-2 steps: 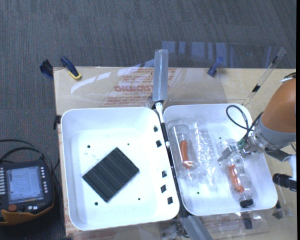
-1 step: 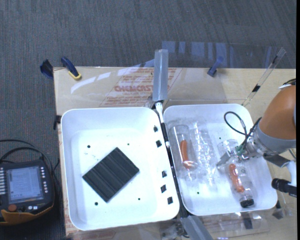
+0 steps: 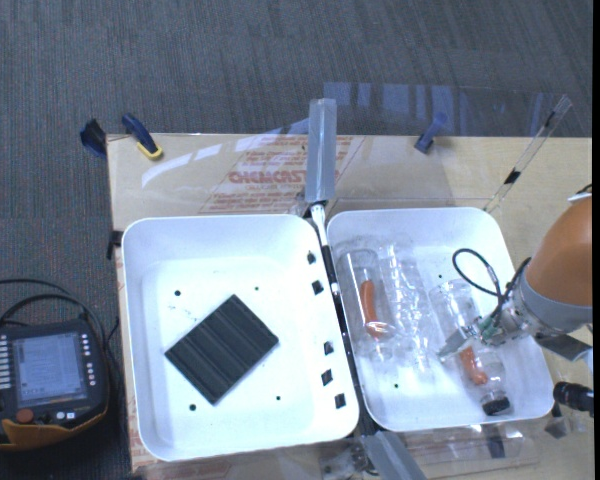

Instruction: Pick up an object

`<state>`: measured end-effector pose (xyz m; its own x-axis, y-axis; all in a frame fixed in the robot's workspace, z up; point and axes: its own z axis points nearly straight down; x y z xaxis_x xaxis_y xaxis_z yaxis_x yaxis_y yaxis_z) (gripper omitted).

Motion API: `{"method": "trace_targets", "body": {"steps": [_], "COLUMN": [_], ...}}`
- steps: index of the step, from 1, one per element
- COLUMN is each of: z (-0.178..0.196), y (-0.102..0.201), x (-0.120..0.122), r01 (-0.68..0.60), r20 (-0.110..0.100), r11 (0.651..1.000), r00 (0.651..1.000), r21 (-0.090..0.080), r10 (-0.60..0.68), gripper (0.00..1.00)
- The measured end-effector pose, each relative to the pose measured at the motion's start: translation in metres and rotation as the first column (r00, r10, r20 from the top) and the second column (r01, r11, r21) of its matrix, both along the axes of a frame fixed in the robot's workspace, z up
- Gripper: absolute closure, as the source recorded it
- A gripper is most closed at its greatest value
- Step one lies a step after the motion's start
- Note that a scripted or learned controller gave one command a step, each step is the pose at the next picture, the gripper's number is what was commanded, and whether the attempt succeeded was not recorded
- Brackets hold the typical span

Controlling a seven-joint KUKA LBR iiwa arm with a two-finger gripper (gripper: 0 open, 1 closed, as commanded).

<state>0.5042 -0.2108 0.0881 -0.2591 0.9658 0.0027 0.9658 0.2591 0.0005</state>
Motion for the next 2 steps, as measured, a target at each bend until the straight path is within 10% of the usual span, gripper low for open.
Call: {"method": "trace_targets", "body": {"steps": [1,2], "z": [0.0084,0.016], "y": [-0.0019,-0.0011], "x": [-0.0009,-0.0012], "r01": [0.009,0.013], "r20": [-0.002,-0.006], "r11": [1.0,1.0], "r00": [1.0,1.0], "r21": [0.002,0.004], "r10": [-0.009,-0.013], "gripper": [1.0,1.0]}}
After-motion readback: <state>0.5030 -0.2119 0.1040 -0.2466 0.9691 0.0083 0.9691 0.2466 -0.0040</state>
